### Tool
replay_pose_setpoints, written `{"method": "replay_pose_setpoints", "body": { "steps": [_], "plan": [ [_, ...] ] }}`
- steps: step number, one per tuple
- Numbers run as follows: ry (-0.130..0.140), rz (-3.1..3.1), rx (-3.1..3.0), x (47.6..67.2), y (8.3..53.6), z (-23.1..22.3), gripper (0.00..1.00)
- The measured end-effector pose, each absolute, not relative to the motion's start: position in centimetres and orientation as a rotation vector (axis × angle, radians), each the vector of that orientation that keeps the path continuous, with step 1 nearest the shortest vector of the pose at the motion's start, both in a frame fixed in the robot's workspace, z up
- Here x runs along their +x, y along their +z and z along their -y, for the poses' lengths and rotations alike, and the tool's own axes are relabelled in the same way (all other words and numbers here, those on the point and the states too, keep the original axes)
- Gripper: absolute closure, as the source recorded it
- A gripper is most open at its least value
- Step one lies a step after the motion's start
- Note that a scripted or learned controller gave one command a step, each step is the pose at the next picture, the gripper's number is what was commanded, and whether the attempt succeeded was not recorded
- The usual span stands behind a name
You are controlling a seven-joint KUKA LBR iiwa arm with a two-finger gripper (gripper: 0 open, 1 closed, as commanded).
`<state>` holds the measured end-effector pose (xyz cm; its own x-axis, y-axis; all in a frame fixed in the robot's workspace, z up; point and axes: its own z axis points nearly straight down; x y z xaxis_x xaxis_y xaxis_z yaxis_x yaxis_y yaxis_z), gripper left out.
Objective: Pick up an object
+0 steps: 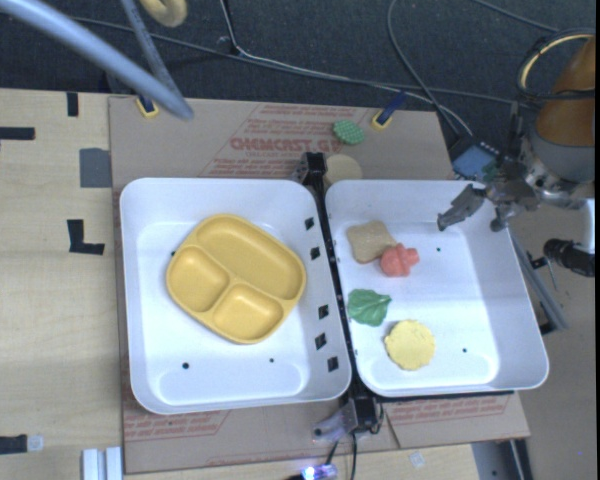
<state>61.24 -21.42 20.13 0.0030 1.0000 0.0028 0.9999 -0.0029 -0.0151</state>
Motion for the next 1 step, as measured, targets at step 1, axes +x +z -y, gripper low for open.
{"method": "replay_pose_setpoints", "body": {
  "steps": [1],
  "plan": [
    [0.002,2.222,-2.220,61.55,21.07,21.36,0.00]
  ]
}}
